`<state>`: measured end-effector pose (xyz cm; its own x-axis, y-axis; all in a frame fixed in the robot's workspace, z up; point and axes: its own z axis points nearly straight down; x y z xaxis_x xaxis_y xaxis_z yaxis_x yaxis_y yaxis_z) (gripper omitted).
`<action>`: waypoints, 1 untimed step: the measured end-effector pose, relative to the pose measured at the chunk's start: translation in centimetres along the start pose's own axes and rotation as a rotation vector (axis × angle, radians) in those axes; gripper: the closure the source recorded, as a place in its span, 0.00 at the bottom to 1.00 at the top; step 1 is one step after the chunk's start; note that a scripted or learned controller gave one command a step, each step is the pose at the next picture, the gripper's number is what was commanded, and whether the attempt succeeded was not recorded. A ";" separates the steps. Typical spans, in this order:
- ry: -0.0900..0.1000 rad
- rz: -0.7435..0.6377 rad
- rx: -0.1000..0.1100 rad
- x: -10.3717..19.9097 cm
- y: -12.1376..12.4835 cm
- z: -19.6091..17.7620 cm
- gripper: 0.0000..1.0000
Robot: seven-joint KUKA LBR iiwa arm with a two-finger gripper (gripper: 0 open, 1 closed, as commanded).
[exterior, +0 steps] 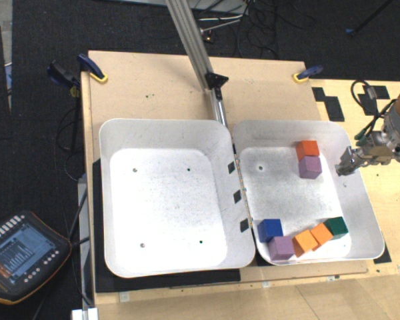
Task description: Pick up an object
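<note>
The right bin (360,199) holds several small blocks. An orange block (307,149) and a purple block (310,167) sit together near its back. Along the front lie a blue block (270,229), a purple block (282,247), an orange block (306,240), another orange block (321,233) and a green block (337,227). My gripper (349,165) hangs over the bin's right rim, to the right of the back purple block and apart from it. Nothing shows between its fingertips.
The left bin (113,179) lies beside the right one, on a wooden bench (153,85). A slanted metal pole (190,35) rises behind the bins. Clamps (93,69) grip the bench's back corners. A teach pendant (20,252) lies at the lower left.
</note>
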<state>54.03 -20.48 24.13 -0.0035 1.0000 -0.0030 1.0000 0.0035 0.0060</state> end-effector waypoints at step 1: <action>0.001 0.000 0.002 0.0 0.1 -2.6 1.00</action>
<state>54.14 -20.49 26.72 -0.0034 1.0000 -0.0022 1.0000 0.0035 0.0045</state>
